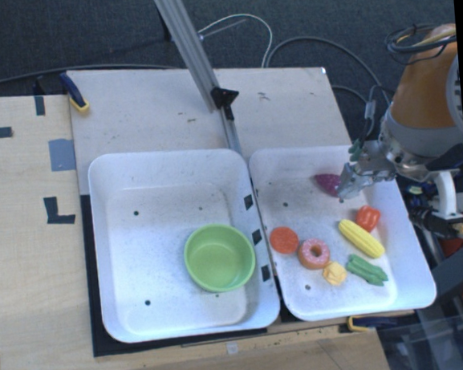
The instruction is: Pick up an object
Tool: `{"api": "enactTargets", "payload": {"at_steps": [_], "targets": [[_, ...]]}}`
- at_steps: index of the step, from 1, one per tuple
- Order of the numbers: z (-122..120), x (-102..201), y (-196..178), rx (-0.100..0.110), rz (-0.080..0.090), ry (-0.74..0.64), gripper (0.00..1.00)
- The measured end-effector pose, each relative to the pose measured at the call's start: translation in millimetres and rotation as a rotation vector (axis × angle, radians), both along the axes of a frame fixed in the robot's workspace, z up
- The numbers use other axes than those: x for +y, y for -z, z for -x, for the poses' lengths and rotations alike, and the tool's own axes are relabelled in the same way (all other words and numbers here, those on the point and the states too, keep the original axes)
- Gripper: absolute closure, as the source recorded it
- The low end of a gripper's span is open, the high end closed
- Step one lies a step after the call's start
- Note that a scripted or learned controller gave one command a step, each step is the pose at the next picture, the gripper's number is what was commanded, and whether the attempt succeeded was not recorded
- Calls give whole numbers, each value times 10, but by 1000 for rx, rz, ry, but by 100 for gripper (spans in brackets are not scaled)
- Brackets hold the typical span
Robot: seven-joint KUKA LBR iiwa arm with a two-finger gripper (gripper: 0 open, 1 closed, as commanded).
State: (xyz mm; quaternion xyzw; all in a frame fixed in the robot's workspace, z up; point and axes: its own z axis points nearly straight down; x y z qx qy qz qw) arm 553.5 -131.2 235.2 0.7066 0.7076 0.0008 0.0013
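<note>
Two white bins lie below me in the camera view: the left bin (130, 310) holds a green bowl (218, 258), and the right bin (414, 289) carries the small toys. My gripper (350, 179) hangs low over the right bin's far side, just beside a purple piece (326, 183), perhaps touching it. I cannot tell how my fingers stand, since the wrist hides them. Nearer the front lie a red pepper (368, 217), a yellow corn cob (361, 238), a pink donut (313, 253), an orange disc (284, 239), a small yellow piece (333, 273) and a green pod (366, 271). I judge this the approach to a grasp; next I should settle squarely over the purple piece before closing.
</note>
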Motion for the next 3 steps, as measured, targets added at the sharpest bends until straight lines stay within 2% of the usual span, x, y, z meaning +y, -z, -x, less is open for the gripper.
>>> {"api": "enactTargets", "payload": {"at_steps": [1,2,3], "targets": [[-106,475,111,5,-2,-4,100],[-242,978,9,3,-2,-5,100],[-462,1480,70,4,-2,-5,100]]}}
